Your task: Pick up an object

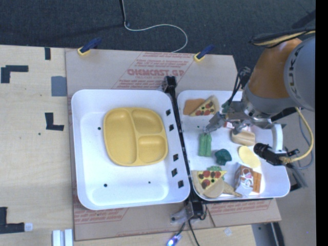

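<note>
I am early in this pick, by my reading: nothing is lifted yet, and every toy still lies on the floor of the right bin point(190, 137). My gripper point(215, 122) hangs low over that bin's upper half, with the grey arm point(279, 81) and its orange band reaching in from behind it. I can make out two dark fingers point(211, 125) spread apart and angled down toward the green block point(205, 145), and I see nothing between them.

Taking the green block as my landmark: it lies just below the fingertips, lengthwise along the bin, apparently not touched, though the slant of the view makes that gap hard to judge. Just beside it, on the side away from the divider, is a small dark green piece point(223, 156). Above it, past the gripper, lies a pizza slice point(201, 107). Below it sits a second pizza slice point(210, 179), and beyond that a small printed carton point(249, 180). A yellow round piece point(248, 157) and a pale bun-like toy point(242, 137) lie further out, under the arm.

The left bin point(82, 137) holds the yellow divided plate point(136, 136), well apart from the green block.

What is left, I judge, is the whole grasp: descend, close on the block, and raise it clear.
</note>
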### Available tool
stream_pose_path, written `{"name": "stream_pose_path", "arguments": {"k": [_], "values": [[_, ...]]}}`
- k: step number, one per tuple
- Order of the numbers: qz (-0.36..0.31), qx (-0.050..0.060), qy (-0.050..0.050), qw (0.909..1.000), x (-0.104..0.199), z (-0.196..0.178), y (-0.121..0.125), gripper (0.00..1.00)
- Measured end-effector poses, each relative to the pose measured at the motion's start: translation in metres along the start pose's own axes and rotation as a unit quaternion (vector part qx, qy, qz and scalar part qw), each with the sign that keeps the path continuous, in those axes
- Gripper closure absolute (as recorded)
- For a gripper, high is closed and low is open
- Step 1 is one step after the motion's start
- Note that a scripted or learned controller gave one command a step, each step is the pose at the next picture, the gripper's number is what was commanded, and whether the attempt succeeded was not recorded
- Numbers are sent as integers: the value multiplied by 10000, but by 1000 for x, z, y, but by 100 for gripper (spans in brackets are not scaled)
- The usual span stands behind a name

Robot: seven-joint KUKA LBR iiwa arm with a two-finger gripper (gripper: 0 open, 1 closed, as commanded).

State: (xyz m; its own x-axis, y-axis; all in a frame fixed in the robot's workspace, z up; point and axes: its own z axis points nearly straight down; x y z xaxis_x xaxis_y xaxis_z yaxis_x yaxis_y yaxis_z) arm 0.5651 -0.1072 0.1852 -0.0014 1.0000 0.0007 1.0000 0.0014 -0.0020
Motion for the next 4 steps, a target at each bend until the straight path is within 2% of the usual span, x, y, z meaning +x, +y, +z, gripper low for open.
{"name": "stream_pose_path", "arguments": {"k": [1, 2, 3, 4], "values": [[2, 13, -3, 10000, 1, 97, 12, 0], [3, 5, 2, 10000, 2, 83, 12, 100], [3, 11, 3, 10000, 2, 83, 12, 0], [-15, 5, 2, 10000, 10, 88, 82, 0]]}}
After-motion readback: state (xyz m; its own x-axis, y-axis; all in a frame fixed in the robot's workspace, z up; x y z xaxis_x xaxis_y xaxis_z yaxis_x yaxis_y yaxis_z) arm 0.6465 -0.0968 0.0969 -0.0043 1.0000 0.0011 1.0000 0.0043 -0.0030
